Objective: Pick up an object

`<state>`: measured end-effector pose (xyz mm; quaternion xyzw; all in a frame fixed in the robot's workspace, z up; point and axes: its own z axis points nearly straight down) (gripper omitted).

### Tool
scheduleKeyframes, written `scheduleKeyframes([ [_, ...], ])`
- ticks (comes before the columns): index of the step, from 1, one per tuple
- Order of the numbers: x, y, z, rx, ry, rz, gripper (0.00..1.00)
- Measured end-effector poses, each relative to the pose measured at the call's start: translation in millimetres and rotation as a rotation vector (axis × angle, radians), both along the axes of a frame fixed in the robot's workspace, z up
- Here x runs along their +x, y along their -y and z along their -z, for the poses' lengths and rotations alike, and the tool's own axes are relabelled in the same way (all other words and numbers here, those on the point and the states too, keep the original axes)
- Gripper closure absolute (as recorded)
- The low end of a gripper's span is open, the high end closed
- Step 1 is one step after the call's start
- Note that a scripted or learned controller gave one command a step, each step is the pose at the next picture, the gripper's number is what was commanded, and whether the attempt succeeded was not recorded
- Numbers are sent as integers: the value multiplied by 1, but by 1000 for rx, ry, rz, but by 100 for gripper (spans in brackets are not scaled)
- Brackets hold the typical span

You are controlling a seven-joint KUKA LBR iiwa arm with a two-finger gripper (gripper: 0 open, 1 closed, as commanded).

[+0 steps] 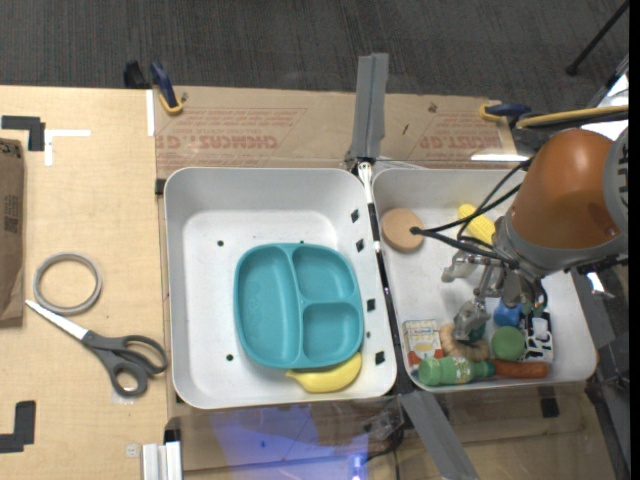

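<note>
The arm's orange band hangs over the right bin, and my gripper reaches down into the heap of toys at the bin's near right. Below it lie a green bottle, a green ball, a blue piece, an orange carrot-like stick and a small printed packet. A tan round disc rests at the bin's far left, and a yellow object shows beside the arm. The heap and the wrist hide how the fingers stand.
The left bin holds a teal divided plate with a yellow banana at its near edge. On the bench at the left lie scissors and a tape roll. Cardboard lies behind the bins.
</note>
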<state>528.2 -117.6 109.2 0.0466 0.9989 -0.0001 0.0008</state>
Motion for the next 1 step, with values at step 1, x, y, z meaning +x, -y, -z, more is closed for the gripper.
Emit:
scheduleKeyframes([
  [1, 105, -4, 17, 0, 0, 108, 0],
])
